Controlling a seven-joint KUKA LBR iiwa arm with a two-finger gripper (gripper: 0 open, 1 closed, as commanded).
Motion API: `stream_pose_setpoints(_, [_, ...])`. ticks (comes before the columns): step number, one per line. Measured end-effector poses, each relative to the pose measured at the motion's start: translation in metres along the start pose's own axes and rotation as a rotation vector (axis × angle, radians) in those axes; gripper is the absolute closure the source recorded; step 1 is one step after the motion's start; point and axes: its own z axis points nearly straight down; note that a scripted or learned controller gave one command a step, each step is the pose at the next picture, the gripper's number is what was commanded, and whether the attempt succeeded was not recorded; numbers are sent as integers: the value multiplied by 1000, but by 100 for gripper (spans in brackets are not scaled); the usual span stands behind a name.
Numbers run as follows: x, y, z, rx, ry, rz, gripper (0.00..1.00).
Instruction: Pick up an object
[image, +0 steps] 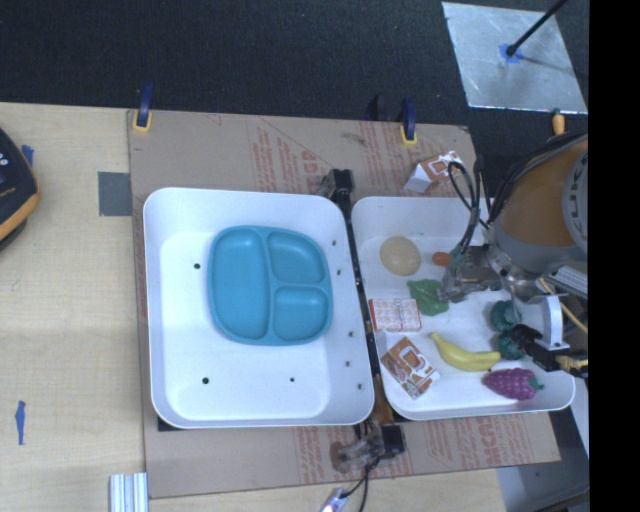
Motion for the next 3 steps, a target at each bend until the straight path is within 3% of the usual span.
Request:
stream_pose_setpoints(1, [0, 0, 0, 0, 0, 0, 0])
stream_pose_setpoints(2, [-1, 0, -10, 1, -1, -1, 100])
stream_pose_setpoints(3, [-1, 0, -10, 1, -2, -2, 0])
